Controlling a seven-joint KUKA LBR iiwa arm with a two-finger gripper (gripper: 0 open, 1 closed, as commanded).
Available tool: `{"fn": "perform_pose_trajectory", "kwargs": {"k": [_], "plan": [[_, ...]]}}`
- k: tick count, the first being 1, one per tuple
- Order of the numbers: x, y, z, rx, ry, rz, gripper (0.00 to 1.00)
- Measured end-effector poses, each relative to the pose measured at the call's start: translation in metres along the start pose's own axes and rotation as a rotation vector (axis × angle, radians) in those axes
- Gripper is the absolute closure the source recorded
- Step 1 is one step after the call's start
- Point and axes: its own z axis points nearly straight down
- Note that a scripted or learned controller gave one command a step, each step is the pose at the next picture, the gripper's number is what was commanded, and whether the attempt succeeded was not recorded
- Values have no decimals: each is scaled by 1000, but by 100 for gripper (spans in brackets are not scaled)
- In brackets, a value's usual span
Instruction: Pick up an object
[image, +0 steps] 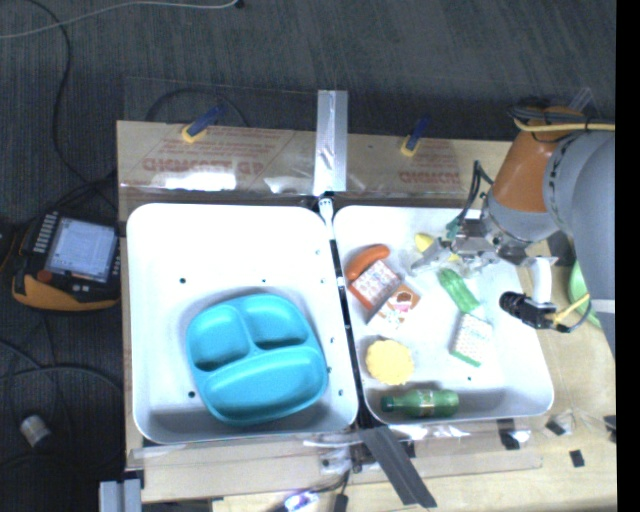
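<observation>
My gripper hangs over the back of the right bin, open, with nothing between its fingers. Just below it lies a slim green object. A small yellow piece rests to its left. Further left an orange-red object lies above a red and white packet. A white and green packet, a yellow round item and a dark green bottle lie toward the front.
The left bin holds a blue divided plate. A ridge separates the two bins. The grey arm with its orange band reaches in from the right. A black part juts over the right bin's edge.
</observation>
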Motion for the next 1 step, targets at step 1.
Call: {"fn": "perform_pose_trajectory", "kwargs": {"k": [1], "plan": [[-14,-26,3,-14,-2,-192,0]]}}
